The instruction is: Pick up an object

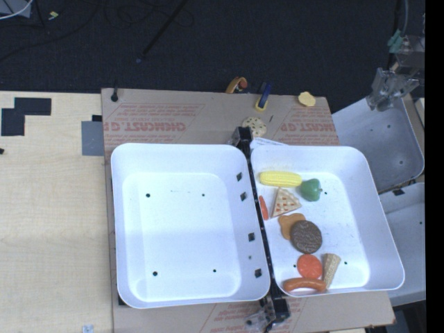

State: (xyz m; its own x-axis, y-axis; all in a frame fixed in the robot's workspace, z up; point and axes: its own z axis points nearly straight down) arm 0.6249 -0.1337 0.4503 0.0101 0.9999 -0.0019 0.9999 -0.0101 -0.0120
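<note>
Sausage lies lowest in the right bin; end effector state can't be told.

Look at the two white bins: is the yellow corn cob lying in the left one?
No. The corn cob lies in the right bin, next to the green pepper.

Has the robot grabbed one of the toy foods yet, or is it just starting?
Just starting, it looks like. Nothing appears done: the toy foods, like the yellow corn cob, the green pepper and the round brown cookie, all lie in the right white bin. Nothing is in hand; the gripper is up at the right, away from the bin. Left to do: reach in, grasp one piece and lift it.
</note>
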